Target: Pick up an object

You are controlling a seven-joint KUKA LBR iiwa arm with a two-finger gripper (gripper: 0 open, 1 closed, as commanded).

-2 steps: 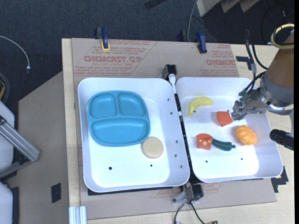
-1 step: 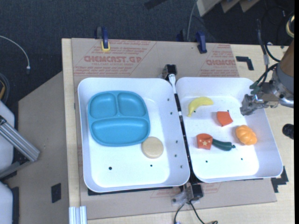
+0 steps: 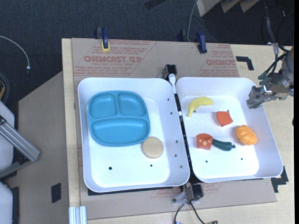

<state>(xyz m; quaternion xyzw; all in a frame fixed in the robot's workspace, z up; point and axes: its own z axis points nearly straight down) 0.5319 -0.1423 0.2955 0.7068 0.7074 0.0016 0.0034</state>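
I see the bench evenly and brightly lit from overhead. Both white bins (image 3: pixel 131 178) read almost blown out, with little texture on their floors. Shadows are soft and short: a faint one hugs the near edge of the blue tray (image 3: pixel 119 118) in the left bin. The dark floor beyond the bins is dim and murky. Focus is fair but grainy; the gripper (image 3: pixel 256 99) at the right bin's far right edge looks slightly smeared.
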